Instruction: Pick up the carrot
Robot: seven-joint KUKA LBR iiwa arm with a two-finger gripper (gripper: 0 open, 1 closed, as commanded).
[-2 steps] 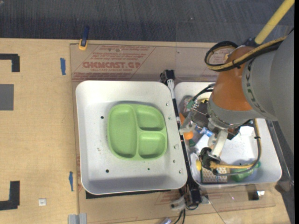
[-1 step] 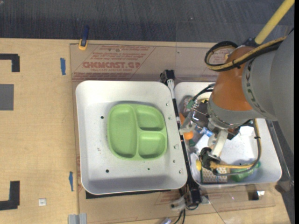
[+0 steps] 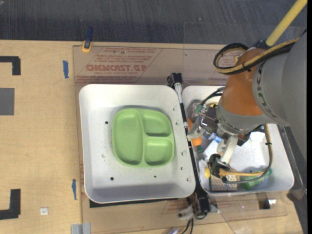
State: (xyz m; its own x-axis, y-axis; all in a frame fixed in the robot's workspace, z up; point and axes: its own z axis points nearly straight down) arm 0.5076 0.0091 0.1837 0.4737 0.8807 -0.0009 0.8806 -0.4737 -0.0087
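The carrot (image 3: 196,141) shows as a small orange piece near the left wall of the right bin (image 3: 282,165), mostly covered by the arm. My gripper (image 3: 204,125) is low in that bin, right above and beside the carrot. The grey wrist with its orange band (image 3: 240,89) hides most of the gripper. I cannot make out whether the carrot is between the fingers.
A green divided plate (image 3: 143,137) lies in the left bin (image 3: 92,145). At the front of the right bin lie a green object (image 3: 253,181) and a small patterned packet (image 3: 220,183). A narrow divider (image 3: 184,123) separates the bins.
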